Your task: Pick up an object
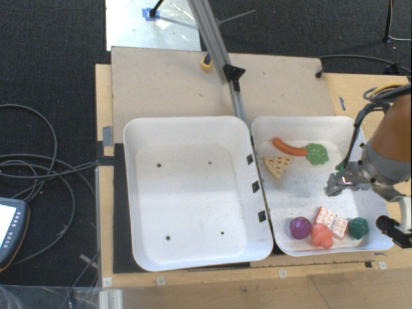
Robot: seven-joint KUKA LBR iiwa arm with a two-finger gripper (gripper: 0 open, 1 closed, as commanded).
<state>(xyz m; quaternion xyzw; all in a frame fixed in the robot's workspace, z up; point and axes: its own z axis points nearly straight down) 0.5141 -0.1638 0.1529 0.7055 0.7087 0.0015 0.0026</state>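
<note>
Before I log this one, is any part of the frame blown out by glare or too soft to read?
Camera view: the pale floor panel at the top is washed out by glare; the white right bin is bright but its small toys read clearly; the grey metal claw is small and slightly soft, its finger state unreadable.

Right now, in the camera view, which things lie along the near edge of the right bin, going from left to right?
Purple ball → orange-red toy → red-and-white patterned block → dark green toy.
</note>
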